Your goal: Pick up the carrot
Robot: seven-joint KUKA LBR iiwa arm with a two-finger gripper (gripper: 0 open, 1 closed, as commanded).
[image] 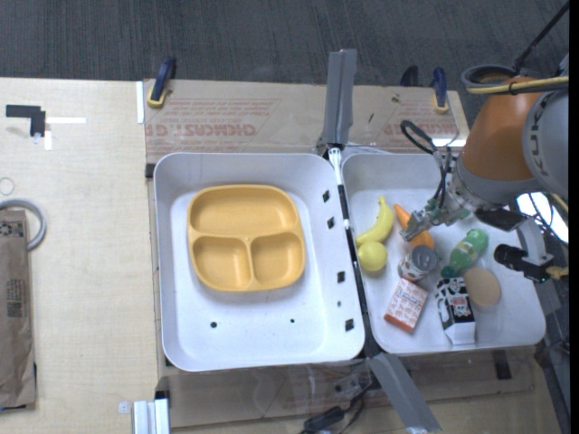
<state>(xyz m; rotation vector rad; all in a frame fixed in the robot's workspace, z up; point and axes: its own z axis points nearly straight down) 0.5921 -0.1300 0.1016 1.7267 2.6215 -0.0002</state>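
Two white bins (172, 242), one carrot (412, 227) under pincer (423, 221), pincer width unclear, one banana (380, 224)

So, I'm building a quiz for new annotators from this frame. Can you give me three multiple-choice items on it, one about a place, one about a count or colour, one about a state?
1. Where does the yellow divided plate lie?
A. in the left bin
B. in the right bin
C. on the bare bench

2. How many compartments does that plate have?
A. two
B. three
C. four

3. Where is the gripper relative to the carrot?
A. over the left bin, far from it
B. down in the right bin, right at it
C. raised above the cardboard, outside both bins

Answers:
1. A, the plate sits inside the left bin, the carrot and other items in the right bin.
2. B, one wide section above two smaller ones.
3. B, the gripper tip meets the orange carrot beside the banana; a grasp cannot be confirmed.
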